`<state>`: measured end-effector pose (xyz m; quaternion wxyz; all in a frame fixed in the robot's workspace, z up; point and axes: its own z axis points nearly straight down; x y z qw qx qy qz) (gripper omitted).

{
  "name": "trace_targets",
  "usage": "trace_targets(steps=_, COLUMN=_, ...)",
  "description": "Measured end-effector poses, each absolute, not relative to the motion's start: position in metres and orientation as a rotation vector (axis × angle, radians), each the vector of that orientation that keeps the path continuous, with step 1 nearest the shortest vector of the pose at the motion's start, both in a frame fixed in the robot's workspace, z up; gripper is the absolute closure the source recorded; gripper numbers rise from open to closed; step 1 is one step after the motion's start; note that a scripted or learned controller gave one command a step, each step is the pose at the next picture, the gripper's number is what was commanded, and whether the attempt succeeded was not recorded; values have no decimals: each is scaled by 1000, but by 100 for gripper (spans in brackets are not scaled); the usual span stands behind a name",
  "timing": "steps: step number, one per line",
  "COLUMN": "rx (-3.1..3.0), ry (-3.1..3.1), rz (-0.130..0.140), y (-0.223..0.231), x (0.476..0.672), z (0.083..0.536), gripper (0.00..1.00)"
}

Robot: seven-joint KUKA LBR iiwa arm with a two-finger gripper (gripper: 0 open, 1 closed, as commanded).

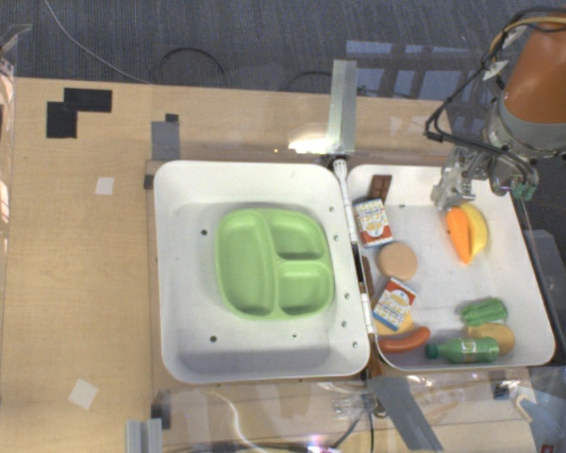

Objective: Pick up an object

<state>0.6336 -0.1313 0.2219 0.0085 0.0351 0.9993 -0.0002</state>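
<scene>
The right bin (pixel 524 262) holds several toy foods. An orange carrot (pixel 459 236) and a yellow banana (pixel 477 226) lie together near its far right. Two small printed cartons (pixel 372 221) (pixel 394 302) lie along the left side, with a round tan bun (pixel 397 260) between them and a brown bar (pixel 380 187) in the far left corner. A red sausage (pixel 404 339), a green bottle (pixel 464 349), a green pickle (pixel 483 310) and a yellow-orange piece (pixel 498 334) lie along the front. My gripper (pixel 455 187) hangs just beyond the carrot's far end, with nothing seen in it.
The left bin (pixel 184 347) holds a green divided plate (pixel 272 262). A metal post (pixel 343 102) stands at the far end of the divider between the bins. Cables loop around my wrist at the top right.
</scene>
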Motion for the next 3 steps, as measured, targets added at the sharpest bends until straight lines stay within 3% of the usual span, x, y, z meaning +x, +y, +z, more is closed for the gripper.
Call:
trace_targets(steps=1, rx=-347, ry=3120, rz=1, y=-157, x=598, z=139, gripper=100)
trace_targets(steps=2, rx=-373, ry=3100, rz=-8, y=-174, x=672, z=270, gripper=100)
trace_targets(steps=3, rx=-199, ry=3129, rz=8, y=-42, x=671, z=238, gripper=100)
